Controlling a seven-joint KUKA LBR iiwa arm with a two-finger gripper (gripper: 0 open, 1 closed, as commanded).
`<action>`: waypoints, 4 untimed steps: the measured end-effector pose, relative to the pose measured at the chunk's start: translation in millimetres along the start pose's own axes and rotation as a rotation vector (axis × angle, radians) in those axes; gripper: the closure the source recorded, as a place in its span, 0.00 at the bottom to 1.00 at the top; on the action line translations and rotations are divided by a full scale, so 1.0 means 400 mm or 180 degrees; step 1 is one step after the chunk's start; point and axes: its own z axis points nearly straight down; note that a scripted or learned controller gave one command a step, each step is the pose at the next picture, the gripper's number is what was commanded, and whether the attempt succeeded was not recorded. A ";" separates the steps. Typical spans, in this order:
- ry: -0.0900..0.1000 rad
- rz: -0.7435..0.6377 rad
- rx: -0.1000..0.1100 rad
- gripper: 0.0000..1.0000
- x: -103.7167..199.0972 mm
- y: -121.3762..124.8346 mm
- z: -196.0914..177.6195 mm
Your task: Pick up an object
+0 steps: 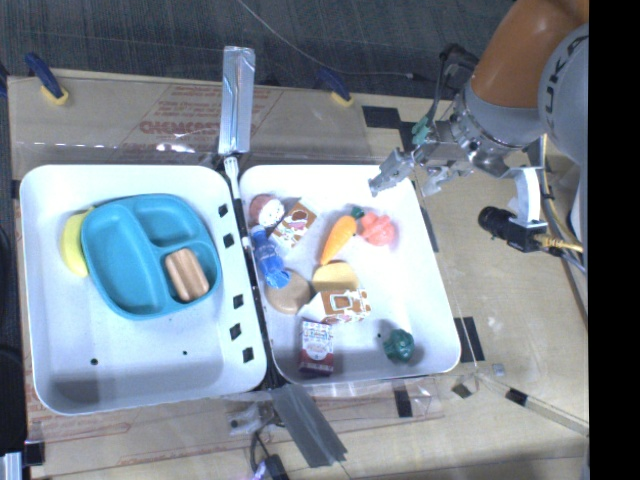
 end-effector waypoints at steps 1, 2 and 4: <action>0.0005 0.0275 0.0015 0.00 0.014 -0.136 0.199; 0.0002 0.0256 0.0005 1.00 0.014 -0.132 0.170; -0.0003 0.0529 -0.0092 0.00 0.088 -0.231 0.441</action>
